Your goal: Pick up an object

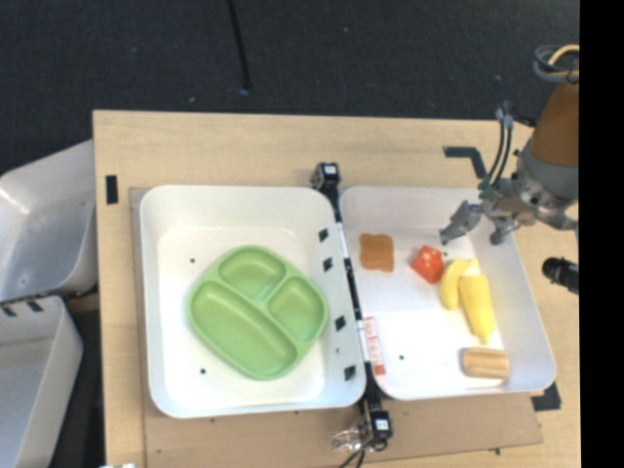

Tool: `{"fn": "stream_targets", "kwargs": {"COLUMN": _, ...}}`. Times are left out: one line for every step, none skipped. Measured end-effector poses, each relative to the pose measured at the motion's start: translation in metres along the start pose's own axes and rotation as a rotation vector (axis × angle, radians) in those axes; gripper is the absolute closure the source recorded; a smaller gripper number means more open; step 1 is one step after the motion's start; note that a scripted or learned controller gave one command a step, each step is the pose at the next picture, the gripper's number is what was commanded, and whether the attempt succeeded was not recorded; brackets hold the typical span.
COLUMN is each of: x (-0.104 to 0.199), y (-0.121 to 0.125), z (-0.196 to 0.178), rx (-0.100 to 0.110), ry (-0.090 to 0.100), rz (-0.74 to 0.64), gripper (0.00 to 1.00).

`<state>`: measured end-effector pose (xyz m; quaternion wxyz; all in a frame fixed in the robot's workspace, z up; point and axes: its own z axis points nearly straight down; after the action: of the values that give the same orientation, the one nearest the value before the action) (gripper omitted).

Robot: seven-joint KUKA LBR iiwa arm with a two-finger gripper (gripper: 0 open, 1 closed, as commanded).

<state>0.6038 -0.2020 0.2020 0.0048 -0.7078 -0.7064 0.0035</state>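
Four small foods (427, 263) lie in right bin (409, 369).

The table (292, 149) looks like pale, matt wood with a fine grain. Both white bins, the left bin (166, 378) and the right bin (526, 359), read as smooth plastic with a faint sheen. The green divided plate (257, 310) seems smooth, softly glossy plastic. The yellow piece (474, 300) and the red piece (427, 263) look like shiny plastic too. The pincer (480, 218) appears to be dull grey metal.
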Motion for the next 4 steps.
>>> {"fn": "stream_targets", "kwargs": {"x": 0.0, "y": 0.003, "z": -0.008, "rx": -0.013, "ry": -0.002, "rz": -0.002, "gripper": 0.0}}
{"fn": "stream_targets", "kwargs": {"x": 0.004, "y": 0.006, "z": 0.035, "rx": -0.01, "ry": -0.004, "rz": -0.005, "gripper": 0.0}}
{"fn": "stream_targets", "kwargs": {"x": -0.003, "y": 0.01, "z": 0.093, "rx": -0.016, "ry": -0.002, "rz": 0.0, "gripper": 0.0}}
{"fn": "stream_targets", "kwargs": {"x": -0.004, "y": 0.014, "z": 0.094, "rx": -0.022, "ry": -0.005, "rz": -0.003, "gripper": 0.0}}
